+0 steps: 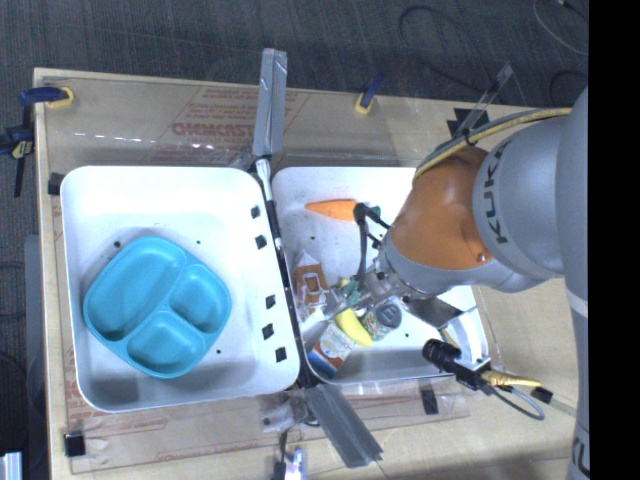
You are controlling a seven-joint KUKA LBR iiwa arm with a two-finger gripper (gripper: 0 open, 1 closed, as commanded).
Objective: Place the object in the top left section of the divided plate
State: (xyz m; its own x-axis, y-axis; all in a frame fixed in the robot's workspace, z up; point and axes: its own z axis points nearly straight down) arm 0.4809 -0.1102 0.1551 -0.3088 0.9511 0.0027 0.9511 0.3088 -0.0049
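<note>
A smooth blue divided plate [157, 307] sits in the left bin [160, 193]; right bin [300, 190] holds a carrot [332, 208]; gripper [368, 303] grip unclear.

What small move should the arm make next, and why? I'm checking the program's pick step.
Probably settle the hand onto one item and close. It hovers low in the right bin over a cluttered pile, near the yellow object, and whether it holds anything can't be seen. The blue divided plate waits in the left bin.
</note>
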